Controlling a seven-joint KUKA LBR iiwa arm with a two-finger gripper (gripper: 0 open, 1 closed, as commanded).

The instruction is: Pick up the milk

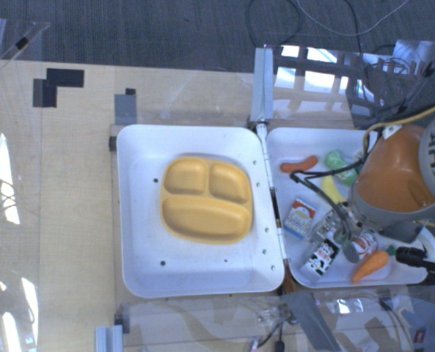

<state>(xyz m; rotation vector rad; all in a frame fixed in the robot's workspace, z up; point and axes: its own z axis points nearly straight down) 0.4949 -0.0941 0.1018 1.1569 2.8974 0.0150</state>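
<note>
Hand point(340, 233) hovers just above the milk point(320, 257), fingers blurred, grip impossible to tell; arm hides the bin's point(290, 270) right side.

Two white bins, side by side

A yellow divided tray point(206, 198) fills the left bin point(140, 270); a hot dog point(298, 165), carrot point(370, 265) and green item point(336, 158) lie in the right bin point(305, 277).

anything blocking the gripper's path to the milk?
Nothing visible. The gripper sits low in the right bin, just up-right of the milk. The small carton lies to the left and the carrot to the right, both off the line.
</note>
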